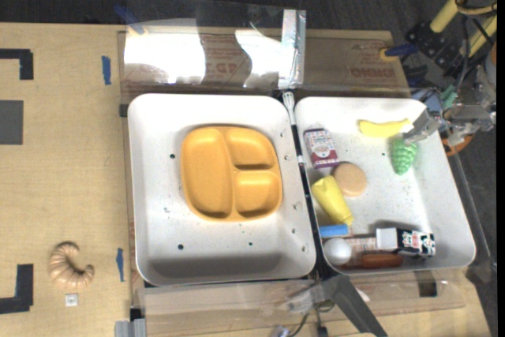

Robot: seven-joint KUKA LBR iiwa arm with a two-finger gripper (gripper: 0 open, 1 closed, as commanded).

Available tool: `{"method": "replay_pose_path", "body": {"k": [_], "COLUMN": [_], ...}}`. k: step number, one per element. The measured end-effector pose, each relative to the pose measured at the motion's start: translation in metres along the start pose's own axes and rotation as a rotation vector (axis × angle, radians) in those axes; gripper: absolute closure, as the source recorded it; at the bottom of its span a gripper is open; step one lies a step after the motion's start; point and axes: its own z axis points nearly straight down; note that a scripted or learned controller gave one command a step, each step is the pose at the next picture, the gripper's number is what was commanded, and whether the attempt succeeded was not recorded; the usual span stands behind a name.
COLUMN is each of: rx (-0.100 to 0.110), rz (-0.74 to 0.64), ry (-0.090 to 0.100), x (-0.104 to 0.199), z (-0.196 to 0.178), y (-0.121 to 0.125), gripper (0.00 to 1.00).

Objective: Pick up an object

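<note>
Nearest of all, along the near wall of the right bin [456, 193], lie a white ball [338, 250], a reddish-brown stick [380, 259] pointing left-right, a small grey-white block [386, 237] and a black-and-white patterned piece [417, 242].

The gripper [417, 130] reaches in from the right and hangs over the far right part of this bin. Whether it is open or closed cannot be told, nor whether it grips anything. Its tip meets the far end of a green knobbly toy [403, 157]. That toy is the thing closest to being picked. It lies on the bin floor near the right wall, its long axis running near-far, the broader end far and the narrower end pointing near.

Just left of the tip lies one yellow banana [383, 126], long axis left-right, close to the green toy's far end. Bare floor lies left of and nearer than the toy. Farther left, by the shared wall, stand one maroon-and-white carton [319, 147], one tan round object [352, 179] and one yellow bottle [331, 200] on a slant, touching the tan object. A small blue piece [334, 230] sits at the bottle's near end.

In the left bin [150, 185] lies one orange plate [231, 171] with three compartments. On the counter [55, 170], well to the left, lies one tan curled croissant-like toy [71, 264].
</note>
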Motion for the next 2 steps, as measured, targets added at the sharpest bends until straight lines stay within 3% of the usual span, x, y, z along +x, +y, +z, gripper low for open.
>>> {"method": "replay_pose_path", "body": {"k": [1,2], "rx": [0.013,0.005], "rz": [0.14,0.14], "ry": [0.011,0.008], "x": [-0.0418,-0.043], "z": [0.131,0.127], "y": [-0.0372,-0.0352], "gripper": [0.0,0.0]}}
